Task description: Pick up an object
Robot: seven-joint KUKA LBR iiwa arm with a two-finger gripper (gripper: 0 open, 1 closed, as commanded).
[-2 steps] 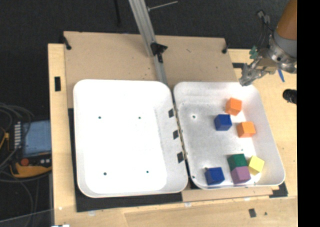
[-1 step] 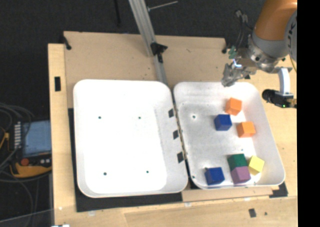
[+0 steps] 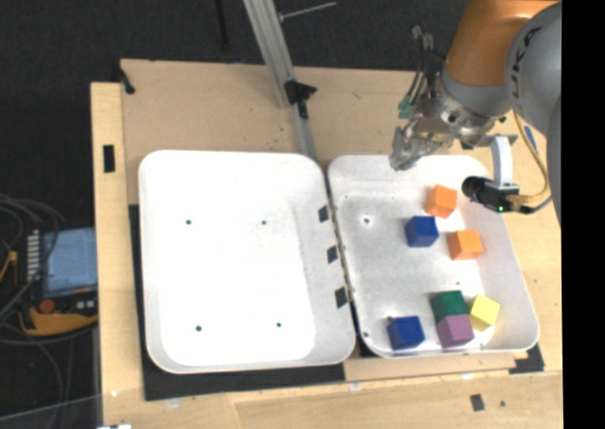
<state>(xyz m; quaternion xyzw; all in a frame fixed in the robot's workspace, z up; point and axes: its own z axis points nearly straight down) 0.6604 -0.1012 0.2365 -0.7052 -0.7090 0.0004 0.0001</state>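
Metal hand above smooth white bin of cubes.

Both white bins, the left bin and the right bin, are showing a smooth, faintly glossy plastic surface. The bench beneath is presenting a matt, wood-like tan board. At 12 o'clock, a slanted pole is reflecting light like bare metal. The coloured blocks, such as the blue block, are appearing matt and smooth. At 1 o'clock, the arm's orange band is shining glossily.
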